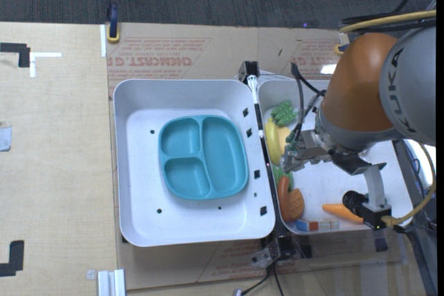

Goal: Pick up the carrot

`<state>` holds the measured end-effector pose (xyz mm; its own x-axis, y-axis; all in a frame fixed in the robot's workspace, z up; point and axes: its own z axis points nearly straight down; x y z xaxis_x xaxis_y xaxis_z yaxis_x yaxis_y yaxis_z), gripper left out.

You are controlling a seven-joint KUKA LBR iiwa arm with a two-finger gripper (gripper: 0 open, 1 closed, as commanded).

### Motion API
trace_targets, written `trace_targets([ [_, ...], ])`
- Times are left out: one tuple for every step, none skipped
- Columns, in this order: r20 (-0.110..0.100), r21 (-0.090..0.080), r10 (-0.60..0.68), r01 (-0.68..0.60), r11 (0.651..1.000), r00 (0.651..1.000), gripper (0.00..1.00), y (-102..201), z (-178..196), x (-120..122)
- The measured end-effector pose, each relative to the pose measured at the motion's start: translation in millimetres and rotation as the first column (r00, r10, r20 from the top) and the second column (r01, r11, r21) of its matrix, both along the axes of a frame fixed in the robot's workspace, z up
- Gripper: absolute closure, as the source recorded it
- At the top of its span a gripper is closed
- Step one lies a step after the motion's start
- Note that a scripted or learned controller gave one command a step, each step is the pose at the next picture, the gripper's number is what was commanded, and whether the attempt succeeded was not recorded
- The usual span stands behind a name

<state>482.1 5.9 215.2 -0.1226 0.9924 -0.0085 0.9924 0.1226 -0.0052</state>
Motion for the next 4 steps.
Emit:
trace_targets([
  [0.000, 0.000, 0.000, 0.000, 1.000, 1.000, 0.00, 0.0, 0.0, 0.0],
  [-0.001, -0.002, 0.002, -0.002, 1.000, 1.000, 1.00, -0.7, 8.1, 1.1],
  [-0.001, -0.002, 0.002, -0.002, 1.000, 1.000, 0.00, -0.7, 8.1, 1.1],
  [0.005, 0.007, 0.347, -0.347, 0.938, 0.938, 0.00, -49.6, 12.0, -2.3],
])
